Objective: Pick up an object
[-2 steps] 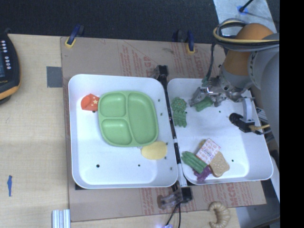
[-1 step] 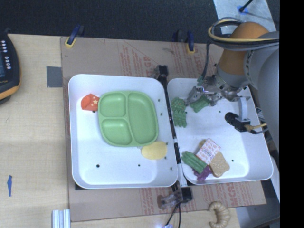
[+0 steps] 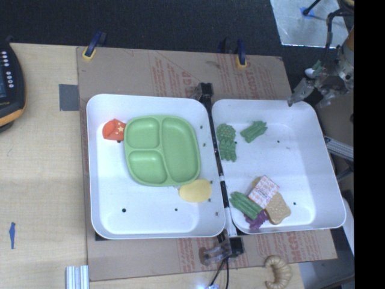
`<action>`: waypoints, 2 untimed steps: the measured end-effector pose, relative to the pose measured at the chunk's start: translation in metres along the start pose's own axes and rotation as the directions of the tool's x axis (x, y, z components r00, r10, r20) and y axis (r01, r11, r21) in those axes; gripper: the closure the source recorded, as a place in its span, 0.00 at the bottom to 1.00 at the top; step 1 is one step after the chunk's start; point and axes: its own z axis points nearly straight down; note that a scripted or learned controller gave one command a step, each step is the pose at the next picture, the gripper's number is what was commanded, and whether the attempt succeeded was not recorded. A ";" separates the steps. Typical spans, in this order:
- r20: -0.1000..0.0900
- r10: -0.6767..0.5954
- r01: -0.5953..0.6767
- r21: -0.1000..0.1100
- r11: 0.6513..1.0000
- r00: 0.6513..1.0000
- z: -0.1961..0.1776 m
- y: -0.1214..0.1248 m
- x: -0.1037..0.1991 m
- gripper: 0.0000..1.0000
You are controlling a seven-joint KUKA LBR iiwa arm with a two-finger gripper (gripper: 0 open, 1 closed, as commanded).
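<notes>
The right bin (image 3: 301, 161) holds a bumpy green piece (image 3: 227, 141) and a green bean bundle (image 3: 253, 130) near its back left. At its front lie a dark green pod (image 3: 245, 204), a pink and white packet (image 3: 263, 191), a tan cracker (image 3: 277, 209) and a purple scrap (image 3: 257, 221). In the left bin (image 3: 105, 209) sit a green divided plate (image 3: 162, 149), a red item (image 3: 113, 129) and a yellow piece (image 3: 195, 191). My gripper (image 3: 313, 95) hangs over the right bin's back right corner, open, with nothing between its fingers and far from every object.
Both bins rest on a cardboard sheet (image 3: 150, 71) held by clips at the back. A tan curled item (image 3: 278, 271) lies on the cardboard in front of the right bin. A black and orange handset (image 3: 9, 83) sits at the bench's far left.
</notes>
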 end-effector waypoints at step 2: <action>-0.012 -0.013 0.013 0.018 1.000 1.000 0.060 -0.111 0.089 0.00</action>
